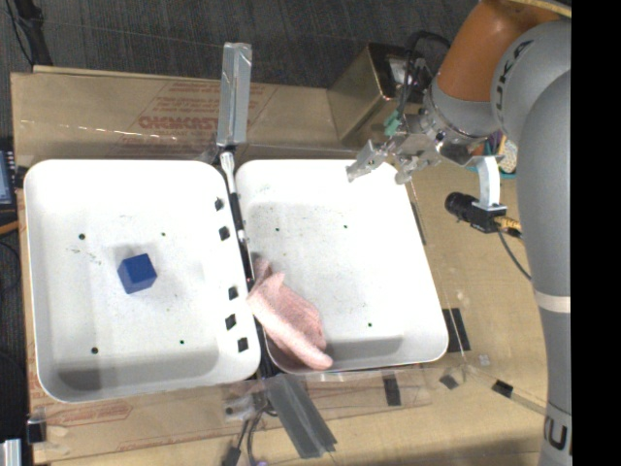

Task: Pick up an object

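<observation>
**Gripper poised at the far edge of the right bin; nothing grasped**

Two shallow white bins side by side on a bench covered in brown cardboard. Gripper [386, 161] at the far edge of the right bin [340, 250], near its far right corner, fingers spread apart and bare, nothing between them. Arm [543, 163] entering from the right, orange band [480, 47] above the wrist. Probably a posture of approach or of transit, judging from the released claw above the rim rather than down among the contents.

Candidate objects for the task: a pink cloth [286, 323], crumpled, at the near left corner of the right bin, pressed against the left wall and spilling toward the near edge; a blue cube [138, 272] in the left bin [58, 212], left of centre, standing free, well apart from every wall.

Both well apart from the gripper. Cloth likely awkward: soft, and crowded by two walls, leaving little room for a finger on the wall side. Cube rigid and open on all sides, but across the divider [236, 260] with its black clips. Grey upright bar [233, 95] at the far end of the divider, a possible obstruction on a path toward the left bin. Black cable fitting [475, 212] just beyond the right edge of the right bin.
</observation>
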Available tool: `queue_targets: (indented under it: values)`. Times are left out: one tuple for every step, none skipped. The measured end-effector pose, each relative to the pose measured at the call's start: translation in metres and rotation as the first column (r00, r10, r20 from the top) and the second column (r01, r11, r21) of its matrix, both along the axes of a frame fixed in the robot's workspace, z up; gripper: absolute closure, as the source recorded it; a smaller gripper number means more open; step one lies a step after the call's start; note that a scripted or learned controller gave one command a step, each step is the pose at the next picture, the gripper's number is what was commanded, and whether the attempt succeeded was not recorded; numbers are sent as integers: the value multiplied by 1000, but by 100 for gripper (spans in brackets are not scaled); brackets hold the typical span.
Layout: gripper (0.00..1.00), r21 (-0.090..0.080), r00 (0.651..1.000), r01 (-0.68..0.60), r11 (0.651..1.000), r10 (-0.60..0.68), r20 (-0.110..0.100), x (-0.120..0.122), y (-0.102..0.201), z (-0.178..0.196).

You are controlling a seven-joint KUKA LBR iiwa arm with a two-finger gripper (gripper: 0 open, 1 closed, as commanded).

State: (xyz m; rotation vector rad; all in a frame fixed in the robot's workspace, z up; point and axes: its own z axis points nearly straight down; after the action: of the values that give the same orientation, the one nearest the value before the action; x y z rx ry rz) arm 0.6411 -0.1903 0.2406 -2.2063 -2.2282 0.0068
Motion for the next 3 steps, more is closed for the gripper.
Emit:
queue_targets:
  values:
    - [0, 0, 994, -105, 994, 105, -1, -63, 66, -57]
    - [0, 4, 923, -384, 923, 384, 1, -130, 69, -127]
    - [0, 1, 909, -418, 909, 418, 5, -164, 89, -150]
